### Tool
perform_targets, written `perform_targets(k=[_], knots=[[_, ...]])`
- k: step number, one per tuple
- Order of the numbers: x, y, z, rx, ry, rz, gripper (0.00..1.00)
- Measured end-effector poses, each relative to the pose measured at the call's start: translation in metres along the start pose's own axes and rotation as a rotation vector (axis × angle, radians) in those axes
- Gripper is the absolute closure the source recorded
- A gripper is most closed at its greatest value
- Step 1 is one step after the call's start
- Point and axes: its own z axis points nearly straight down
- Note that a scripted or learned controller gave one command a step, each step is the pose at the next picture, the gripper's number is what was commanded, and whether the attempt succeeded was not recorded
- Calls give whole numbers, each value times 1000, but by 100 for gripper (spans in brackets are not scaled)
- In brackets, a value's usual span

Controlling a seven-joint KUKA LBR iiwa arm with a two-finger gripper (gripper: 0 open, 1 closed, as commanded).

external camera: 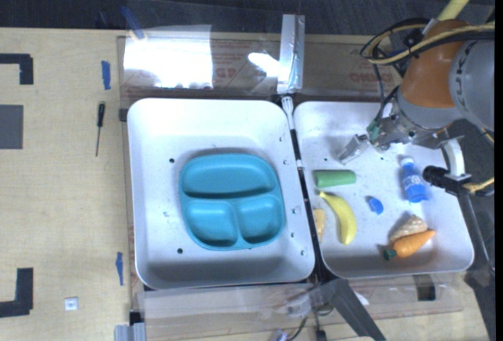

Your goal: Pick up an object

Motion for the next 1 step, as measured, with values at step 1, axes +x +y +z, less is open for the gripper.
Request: perform_targets(k=[1], knots=[[-27, -49, -6, 0, 15, 80, 0]])
